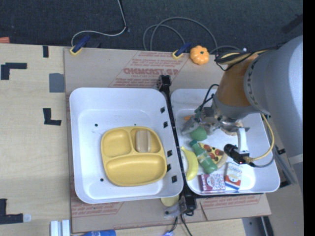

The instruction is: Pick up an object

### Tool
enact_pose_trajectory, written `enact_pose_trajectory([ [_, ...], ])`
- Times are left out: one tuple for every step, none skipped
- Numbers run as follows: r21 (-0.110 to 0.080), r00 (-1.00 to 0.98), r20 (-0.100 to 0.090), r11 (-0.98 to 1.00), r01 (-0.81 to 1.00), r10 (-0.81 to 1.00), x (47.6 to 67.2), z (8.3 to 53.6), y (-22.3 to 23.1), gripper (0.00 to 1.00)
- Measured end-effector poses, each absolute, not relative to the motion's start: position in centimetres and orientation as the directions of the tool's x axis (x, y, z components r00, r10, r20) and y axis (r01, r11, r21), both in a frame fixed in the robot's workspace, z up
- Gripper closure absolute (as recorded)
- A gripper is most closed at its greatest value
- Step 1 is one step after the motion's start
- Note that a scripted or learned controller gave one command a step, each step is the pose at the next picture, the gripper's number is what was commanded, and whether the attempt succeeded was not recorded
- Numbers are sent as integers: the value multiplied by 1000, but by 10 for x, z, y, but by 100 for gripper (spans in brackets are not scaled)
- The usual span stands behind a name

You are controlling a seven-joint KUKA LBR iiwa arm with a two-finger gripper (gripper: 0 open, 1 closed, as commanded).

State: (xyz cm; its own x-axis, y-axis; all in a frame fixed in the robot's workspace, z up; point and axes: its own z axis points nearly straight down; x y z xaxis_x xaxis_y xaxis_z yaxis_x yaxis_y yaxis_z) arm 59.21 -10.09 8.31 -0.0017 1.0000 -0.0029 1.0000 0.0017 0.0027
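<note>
On my far left sat the shallow white plastic left bin [83,132], carrying a yellow three-compartment plastic tray [129,167] with a small tan oblong piece [142,140] lying in its upper right compartment, well apart from me. Across the dividing wall, the shallow white plastic right bin [266,178] held the clutter I had to choose from: a yellow toy banana [190,162] just beside the divider, a green bottle-shaped toy [203,157] touching it, a toy pizza slice [214,153] tucked against the bottle, and two small printed cartons [220,181] nearer the front wall. My gripper [201,127] hung low over a small green rounded object [199,133] at the head of that pile; whether my jaws were spread or pressed together I could not tell, since the wrist hid them. I judged the step to be settling onto that green piece. To do it well I needed to come straight down, centred, so my tips would not nudge the bottle or banana.
</note>
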Motion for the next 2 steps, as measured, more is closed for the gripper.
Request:
enact_pose_trajectory([
  [5,-2,-2,2,1000,1000,594,97,-101,100],
  [9,-10,3,10,1000,1000,604,190,-24,100],
])
